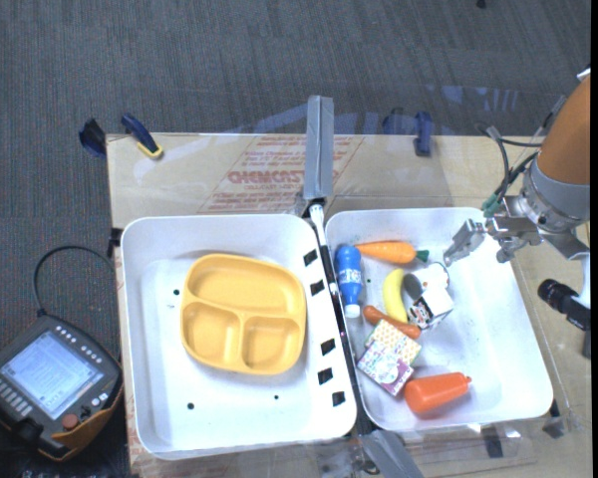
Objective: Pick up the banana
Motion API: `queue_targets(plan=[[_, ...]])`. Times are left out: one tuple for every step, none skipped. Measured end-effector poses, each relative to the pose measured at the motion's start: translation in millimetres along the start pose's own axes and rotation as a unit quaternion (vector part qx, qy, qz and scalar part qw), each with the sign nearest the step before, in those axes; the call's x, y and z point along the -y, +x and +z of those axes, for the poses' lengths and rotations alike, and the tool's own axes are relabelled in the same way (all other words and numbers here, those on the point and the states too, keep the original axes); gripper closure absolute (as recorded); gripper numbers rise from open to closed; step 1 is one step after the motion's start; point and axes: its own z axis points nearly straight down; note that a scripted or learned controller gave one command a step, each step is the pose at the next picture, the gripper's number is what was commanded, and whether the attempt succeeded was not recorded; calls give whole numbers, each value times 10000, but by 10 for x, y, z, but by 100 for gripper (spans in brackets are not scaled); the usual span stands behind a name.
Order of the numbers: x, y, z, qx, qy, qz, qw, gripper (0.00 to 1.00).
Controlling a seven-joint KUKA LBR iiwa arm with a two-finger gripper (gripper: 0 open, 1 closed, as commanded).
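Note:
The yellow banana (394, 294) lies in the right bin (523, 317), left of its middle. It is wedged between a blue bottle (349, 277) and a small white and black box (431, 303). My gripper (483, 244) hangs over the bin's upper right part, to the right of and above the banana and apart from it. Its fingers are spread open with nothing between them.
An orange carrot (387, 252) lies just above the banana and a smaller orange piece (392, 321) just below it. A colourful packet (389, 357) and an orange bottle (437, 391) lie near the front. The left bin (145, 366) holds a yellow divided plate (244, 312).

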Motion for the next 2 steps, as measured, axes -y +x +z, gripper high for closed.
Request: queue_targets(plan=[[101,913,1247,4,-17,-386,9993,0],[100,916,1190,-10,10,-370,9993,100]])
